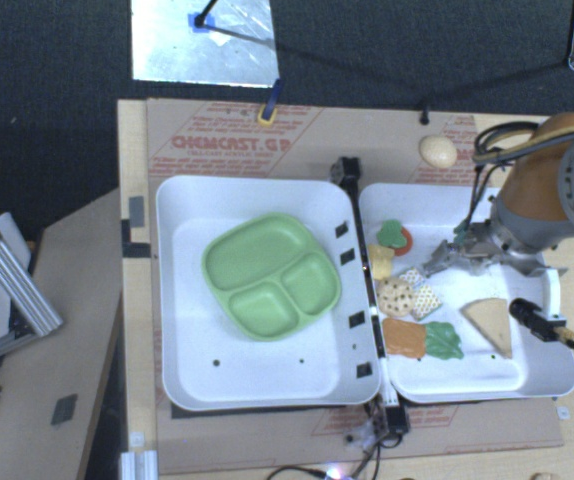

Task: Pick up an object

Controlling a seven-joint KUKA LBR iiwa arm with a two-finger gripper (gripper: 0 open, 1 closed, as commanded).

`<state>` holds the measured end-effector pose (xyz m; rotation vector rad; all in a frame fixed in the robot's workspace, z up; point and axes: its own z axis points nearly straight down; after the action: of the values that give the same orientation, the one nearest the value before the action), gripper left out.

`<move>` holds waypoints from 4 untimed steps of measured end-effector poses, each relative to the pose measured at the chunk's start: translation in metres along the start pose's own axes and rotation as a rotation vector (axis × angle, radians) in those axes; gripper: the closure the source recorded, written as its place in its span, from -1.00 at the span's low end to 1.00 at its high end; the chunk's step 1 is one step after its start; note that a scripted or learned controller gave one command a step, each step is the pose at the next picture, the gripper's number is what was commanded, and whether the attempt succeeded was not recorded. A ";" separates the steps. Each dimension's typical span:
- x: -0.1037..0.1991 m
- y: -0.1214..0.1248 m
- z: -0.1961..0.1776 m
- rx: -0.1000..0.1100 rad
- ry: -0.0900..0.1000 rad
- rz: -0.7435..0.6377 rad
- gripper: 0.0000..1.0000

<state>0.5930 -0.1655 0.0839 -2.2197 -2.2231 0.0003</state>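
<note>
The grey arm with the orange band [545, 183] is extended in from the right over the right-hand shallow white bin [547, 368]. The two-finger gripper [443, 261] is positioned low above the bin floor, near the middle of the bin. Whether anything lies between its tips cannot be told, nor can its opening be judged.

The candidate objects are gathered along the left side of this bin: a small green-and-red toy piece [394, 235], a pale yellow block [380, 262], a round speckled biscuit-like disc [396, 296], a white lattice-patterned piece [424, 299], an orange flat slab [405, 337] and a green leafy piece [444, 340]. A tan wedge shaped like a bread slice [491, 324] lies apart, toward the right. The lattice piece and the disc lie nearest the gripper, just below-left of it, so they are judged the likeliest targets.

The left-hand shallow white bin [182, 368] bears a pale green sectioned plastic tray [272, 276], probably placed there as a receiving area.
</note>
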 end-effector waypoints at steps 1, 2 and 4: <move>-0.001 0.001 -0.012 -0.005 -0.001 0.000 1.00; 0.007 -0.002 -0.060 -0.004 -0.001 -0.002 1.00; 0.009 0.001 -0.143 -0.006 -0.002 -0.003 1.00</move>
<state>0.5937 -0.1566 0.2273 -2.2199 -2.2306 -0.0050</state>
